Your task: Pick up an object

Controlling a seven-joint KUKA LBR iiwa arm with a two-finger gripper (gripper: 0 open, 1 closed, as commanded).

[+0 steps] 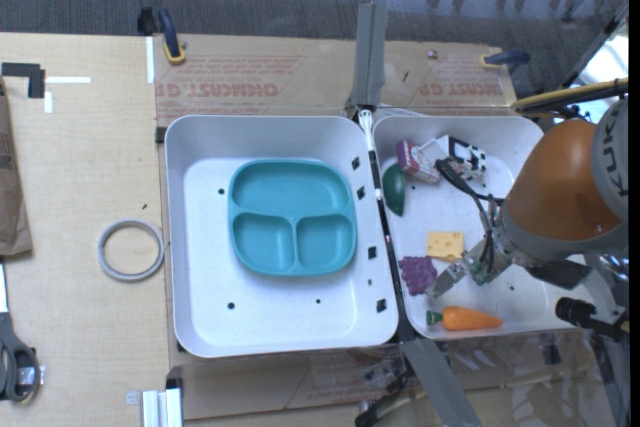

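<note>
Gripper [452,277] hangs low in the right bin [520,130]; its state cannot be told. Just beside it lies a knobbly purple toy [417,272].

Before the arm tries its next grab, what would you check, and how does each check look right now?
1. Gripper over the right bin: ok.
2. Something within reach: ok, purple piece and carrot lie close by.
3. Gripper holding anything: not ok, nothing shows between its fingers.
4. Fingers open enough: cannot tell.
5. Cheese apart from its neighbours: ok.
6. Teal tray out of the way in the left bin: ok.
</note>
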